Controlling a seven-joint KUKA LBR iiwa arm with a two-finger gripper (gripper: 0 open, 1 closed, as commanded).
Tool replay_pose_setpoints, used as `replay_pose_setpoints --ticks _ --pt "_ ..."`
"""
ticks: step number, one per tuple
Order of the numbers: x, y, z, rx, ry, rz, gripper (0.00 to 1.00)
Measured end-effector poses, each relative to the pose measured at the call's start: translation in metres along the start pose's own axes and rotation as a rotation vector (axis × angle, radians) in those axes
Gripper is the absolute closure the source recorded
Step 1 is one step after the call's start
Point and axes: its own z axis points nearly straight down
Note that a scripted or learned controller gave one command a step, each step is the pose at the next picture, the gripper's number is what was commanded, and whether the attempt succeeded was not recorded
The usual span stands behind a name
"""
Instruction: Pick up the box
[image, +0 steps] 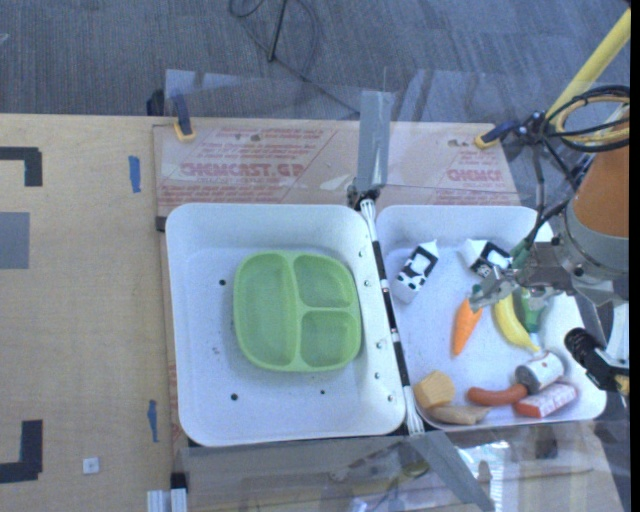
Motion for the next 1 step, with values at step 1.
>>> replay_pose_setpoints --ticks 1 --pt "-0.0378 -0.0241 0.0509 -0.001 -0.001 -0.123 0.0"
